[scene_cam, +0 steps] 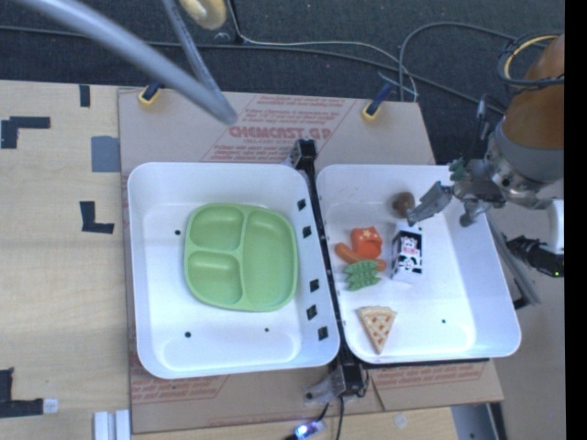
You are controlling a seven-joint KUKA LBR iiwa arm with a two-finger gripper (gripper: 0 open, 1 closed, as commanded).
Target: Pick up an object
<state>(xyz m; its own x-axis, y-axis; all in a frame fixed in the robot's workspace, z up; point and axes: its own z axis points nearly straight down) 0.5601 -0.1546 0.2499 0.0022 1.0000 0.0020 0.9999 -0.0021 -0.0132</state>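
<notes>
— Which thing would it go for?

— My guess is the little milk carton [408, 252], a boxy printed thing in black and white, standing in the right bin [477, 328]. It sits just below and a shade left of the tool [449, 204], the nearest item apart from a small brown lump [402, 203] beside the left finger.

— And the tool itself?

— Spread open, two grey fingers splayed, nothing between them, hovering at the bin's far right side.

— What else is in there?

— Toy food, plastic-looking: a red piece [366, 240], an orange carrot [348, 253], something green and leafy [363, 274], a pizza wedge [377, 324]. The left bin [156, 328] holds a smooth green divided plate [242, 256].
</notes>
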